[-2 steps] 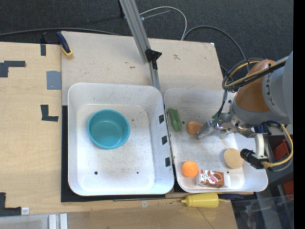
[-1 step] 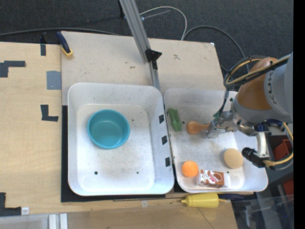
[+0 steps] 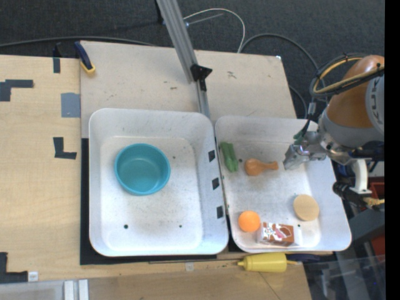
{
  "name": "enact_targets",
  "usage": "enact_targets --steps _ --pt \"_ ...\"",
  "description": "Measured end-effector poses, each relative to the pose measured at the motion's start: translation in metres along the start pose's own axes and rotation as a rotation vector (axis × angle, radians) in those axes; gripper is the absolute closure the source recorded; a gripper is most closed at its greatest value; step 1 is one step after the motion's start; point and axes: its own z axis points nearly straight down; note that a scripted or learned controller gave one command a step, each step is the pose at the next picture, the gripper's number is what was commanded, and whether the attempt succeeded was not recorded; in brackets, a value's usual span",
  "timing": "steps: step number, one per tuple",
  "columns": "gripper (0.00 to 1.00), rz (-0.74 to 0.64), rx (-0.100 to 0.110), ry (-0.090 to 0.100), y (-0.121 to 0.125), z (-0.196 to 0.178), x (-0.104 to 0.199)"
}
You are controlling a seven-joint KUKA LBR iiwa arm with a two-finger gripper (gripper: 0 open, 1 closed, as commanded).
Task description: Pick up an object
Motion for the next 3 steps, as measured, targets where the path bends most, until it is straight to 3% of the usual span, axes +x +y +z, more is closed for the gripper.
enact_targets --steps 2,3 --pt "1.00 -0.001 -0.001 -0.001 0.008 -0.101 -0.012" --pt "1.00 -0.005 0.006 0.002 0.019 -0.085 0.040"
